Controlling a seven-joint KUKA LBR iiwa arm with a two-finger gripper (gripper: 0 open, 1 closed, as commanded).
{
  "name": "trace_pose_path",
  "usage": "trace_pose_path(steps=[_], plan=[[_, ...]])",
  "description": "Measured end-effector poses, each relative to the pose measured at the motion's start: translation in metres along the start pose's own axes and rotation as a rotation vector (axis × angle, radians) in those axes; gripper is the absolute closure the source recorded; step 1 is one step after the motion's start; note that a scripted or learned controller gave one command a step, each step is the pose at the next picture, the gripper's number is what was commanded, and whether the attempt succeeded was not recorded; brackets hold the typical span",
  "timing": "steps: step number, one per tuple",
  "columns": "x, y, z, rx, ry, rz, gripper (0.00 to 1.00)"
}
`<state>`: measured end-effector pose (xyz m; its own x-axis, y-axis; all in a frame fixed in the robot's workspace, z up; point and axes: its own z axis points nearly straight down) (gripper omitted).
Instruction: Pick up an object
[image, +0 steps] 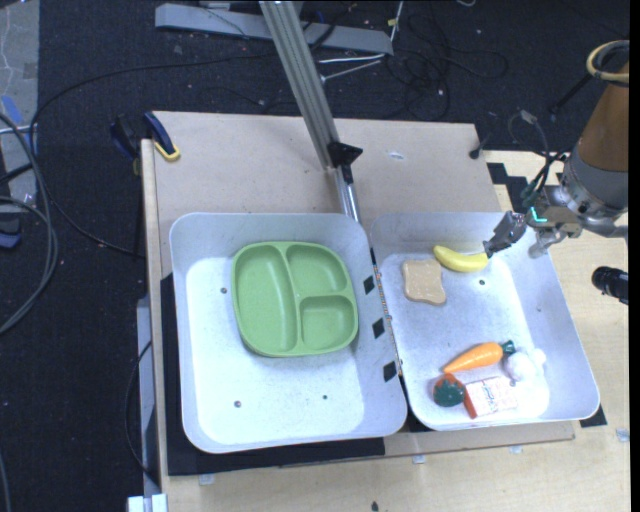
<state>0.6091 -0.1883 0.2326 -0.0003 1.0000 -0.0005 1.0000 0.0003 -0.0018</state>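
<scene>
The banana (460, 260) lies near the far edge of the right bin (560, 330), just beside the slice of bread (424, 282), with the gripper (522, 236) poised at its right end, fingers spread apart and holding nothing, while a carrot (474, 357) sits nearer the front.

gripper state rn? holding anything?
Gripper: open, holding nothing, poised at the upper right rim of the right white bin, just right of the yellow toy banana.
</scene>
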Motion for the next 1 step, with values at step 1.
trace_pose_path(steps=[1], plan=[[0.0, 0.0006, -0.0009, -0.002, 0.0, 0.0, 0.0]])
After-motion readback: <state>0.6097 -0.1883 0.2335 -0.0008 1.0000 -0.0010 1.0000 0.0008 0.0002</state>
